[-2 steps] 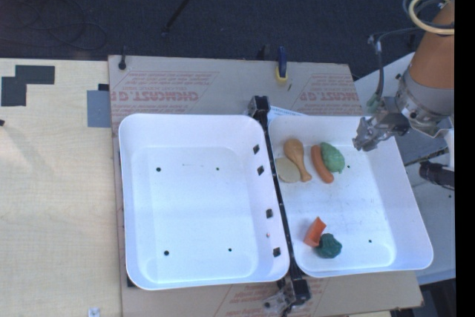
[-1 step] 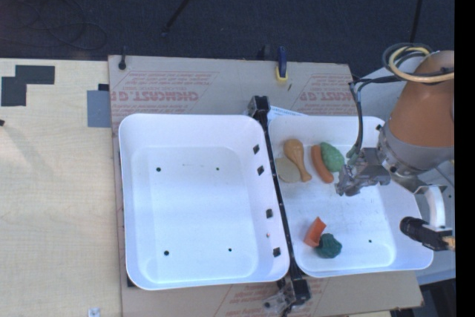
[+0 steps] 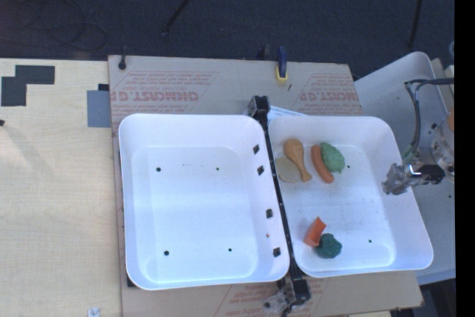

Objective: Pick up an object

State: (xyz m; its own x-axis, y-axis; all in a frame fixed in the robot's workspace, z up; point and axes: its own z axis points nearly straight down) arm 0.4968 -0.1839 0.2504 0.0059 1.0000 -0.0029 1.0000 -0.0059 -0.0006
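The right white bin (image 3: 418, 237) holds several small objects. A tan drumstick-shaped piece (image 3: 296, 155) lies near its far left, with a beige disc (image 3: 285, 171) touching it. Beside them is an orange carrot (image 3: 321, 165) with a green lump (image 3: 333, 157) at its top. Nearer the front, an orange-red wedge (image 3: 315, 231) touches a dark teal lump (image 3: 328, 246). My gripper (image 3: 398, 182) hovers at the bin's right rim, well apart from every object. Nothing shows in its grasp.
The left white bin (image 3: 127, 197) stands next to the right one, joined by a black divider with clips (image 3: 269, 182). Both rest on a cardboard sheet (image 3: 185, 89). A blue-and-yellow clamp (image 3: 281, 64) sits at the cardboard's far edge. A pale wooden bench (image 3: 52, 197) lies to the left.
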